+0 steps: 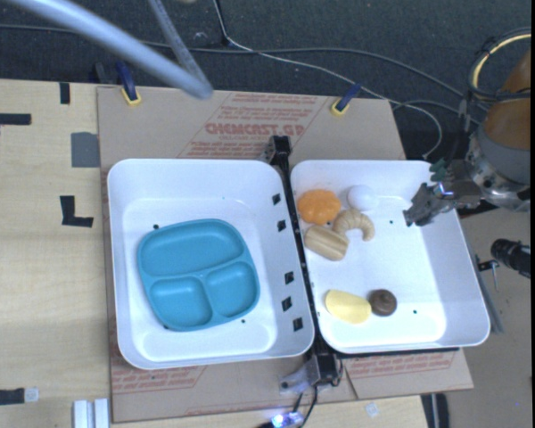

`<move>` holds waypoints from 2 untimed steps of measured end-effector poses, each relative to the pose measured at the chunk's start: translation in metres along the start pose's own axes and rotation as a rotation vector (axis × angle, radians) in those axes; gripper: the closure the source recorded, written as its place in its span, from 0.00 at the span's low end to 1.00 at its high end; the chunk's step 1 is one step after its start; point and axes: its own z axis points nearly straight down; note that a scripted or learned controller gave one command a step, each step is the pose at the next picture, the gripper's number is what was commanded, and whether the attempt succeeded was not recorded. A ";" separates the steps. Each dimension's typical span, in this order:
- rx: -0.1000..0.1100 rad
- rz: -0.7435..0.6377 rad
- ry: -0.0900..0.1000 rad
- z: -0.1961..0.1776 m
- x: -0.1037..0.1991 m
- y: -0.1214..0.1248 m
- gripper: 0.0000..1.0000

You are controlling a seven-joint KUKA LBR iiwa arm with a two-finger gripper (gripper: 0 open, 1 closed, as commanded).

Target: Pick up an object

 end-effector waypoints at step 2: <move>0.003 -0.005 0.001 0.025 0.116 0.030 1.00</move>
